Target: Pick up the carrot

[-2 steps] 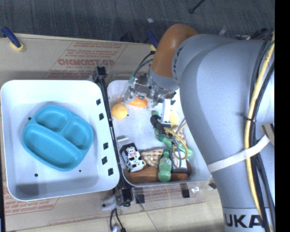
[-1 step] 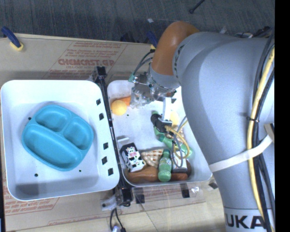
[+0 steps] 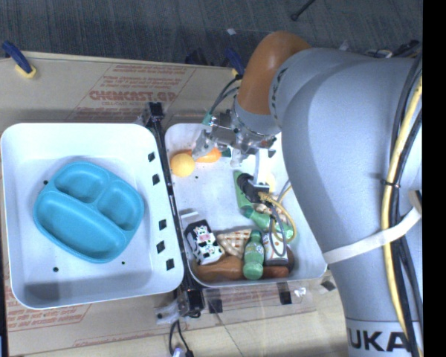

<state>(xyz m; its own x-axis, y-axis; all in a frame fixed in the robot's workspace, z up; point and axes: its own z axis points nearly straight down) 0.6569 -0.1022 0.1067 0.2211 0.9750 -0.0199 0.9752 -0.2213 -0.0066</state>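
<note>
Pincer is hovering over the carrot in the right bin, grip state unclear, seemingly at the grasping step, and lifting is needing a confirmed hold.

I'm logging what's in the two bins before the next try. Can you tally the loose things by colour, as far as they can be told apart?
Blue: 1, the divided plate in the left bin
Yellow: 1, the ball
Orange: 1, the carrot by the hand
Green: 2, the bottle and a green toy
Black and white: 1, the cow toy
Brown: 1, the long piece
Total: 7; the right bin's pile may hide more.
</note>
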